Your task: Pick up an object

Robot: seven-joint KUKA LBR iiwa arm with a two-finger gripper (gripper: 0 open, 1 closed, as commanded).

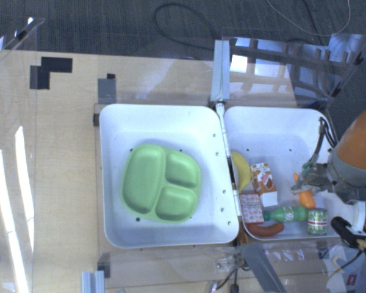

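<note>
Camera view: gripper (pixel 306 177) over right bin (pixel 274 124), jaw state unreadable — orange carrot (pixel 306 198) at its 6 o'clock looks light, rigid, slick — grip mid-body.

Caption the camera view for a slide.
Green tray in left bin; arm over food items in right bin.

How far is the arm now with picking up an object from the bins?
Nothing looks picked up yet. The end effector is low over the right bin, close to an orange piece. The bottle, can, sausage, banana and carton lie on the bin floor. Gripping and lifting one remain.
</note>
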